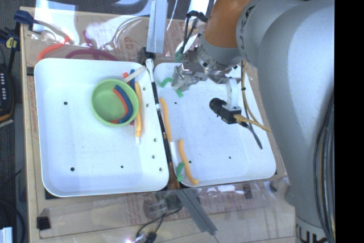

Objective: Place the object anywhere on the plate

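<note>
Figure. Arm over the right bin [250, 162], with the green plate [101, 104] in the left bin [68, 162] as reference.

The plate already carries curved blue and red pieces. A yellow stick [137, 116] lies just beside its right rim. The gripper [183, 78] hangs to the right of the plate, across the wall between the bins and slightly farther from the camera than the plate. Whether the gripper is open or closed cannot be told, since its tip is hidden among wrist hardware.

The task's object is not certain. The likeliest candidate is the small green piece [179, 91] directly under the gripper, right of the plate. No grasp of it can be confirmed. An orange stick [164, 114] and a curved yellow piece [186, 162] lie right of the plate and nearer the camera.

Handling, as a judgement: the green piece looks like a small, light plastic toy, probably stiff and smooth. It should slide or tip easily if nudged. A pinch across its narrow middle seems the safest hold.

Pose: the arm reaches in from the side away from the plate. The orange band [227, 14] sits above a wrist pointed steeply down, and a black fitting [223, 108] with cables hangs beside it.
</note>
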